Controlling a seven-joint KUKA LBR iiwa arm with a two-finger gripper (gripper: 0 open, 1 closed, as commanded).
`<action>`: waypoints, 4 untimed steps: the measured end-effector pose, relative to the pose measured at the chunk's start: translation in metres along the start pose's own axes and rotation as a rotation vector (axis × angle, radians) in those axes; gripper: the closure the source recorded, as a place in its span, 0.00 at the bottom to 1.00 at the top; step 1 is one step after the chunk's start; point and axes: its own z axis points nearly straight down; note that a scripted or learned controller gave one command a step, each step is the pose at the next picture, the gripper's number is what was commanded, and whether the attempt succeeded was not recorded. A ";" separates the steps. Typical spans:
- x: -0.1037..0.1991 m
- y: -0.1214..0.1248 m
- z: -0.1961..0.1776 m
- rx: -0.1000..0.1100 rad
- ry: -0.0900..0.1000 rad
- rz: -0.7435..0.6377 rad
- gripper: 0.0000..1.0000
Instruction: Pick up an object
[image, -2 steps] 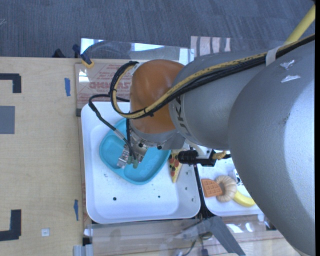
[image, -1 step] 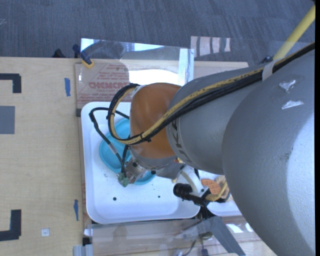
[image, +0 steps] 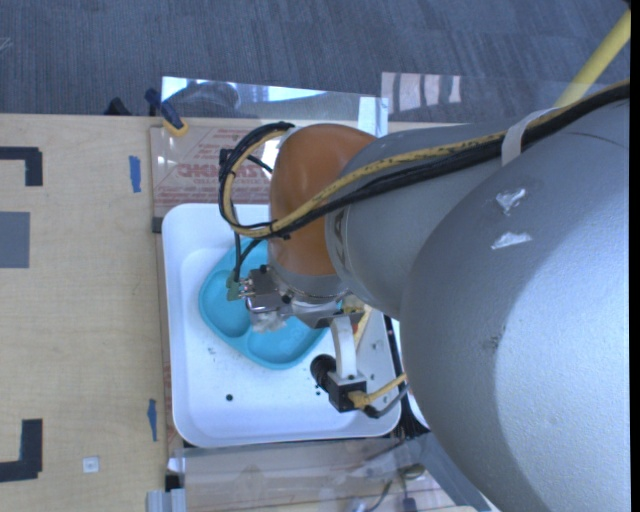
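- Blue plastic dish (image: 262, 338), shallow and lobed, lies flat on the floor of the white bin (image: 190, 300), toward the bin's middle and partly covered by the arm's wrist.
- Gripper (image: 262, 312) sits directly over the dish's upper middle, low and close to it; whether it touches the dish cannot be told.
- State of the fingers: cannot tell. The orange band (image: 310, 200) and the wrist body hide them from above.
- Small dark specks lie on the bin floor below the dish, toward the bin's near edge; too small to identify.
- Wooden surface (image: 70, 300) lies to the left of the bin.
- Progress, as judged: the arm is positioned at the dish, but no lift is evident; the dish appears to rest in the bin. A confirmed grasp and the raise out of the bin remain to be done.
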 end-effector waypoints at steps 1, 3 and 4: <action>-0.002 0.024 0.002 0.001 -0.001 0.354 1.00; 0.013 -0.033 -0.011 0.004 0.002 0.016 1.00; 0.000 -0.018 -0.050 0.000 0.001 0.408 1.00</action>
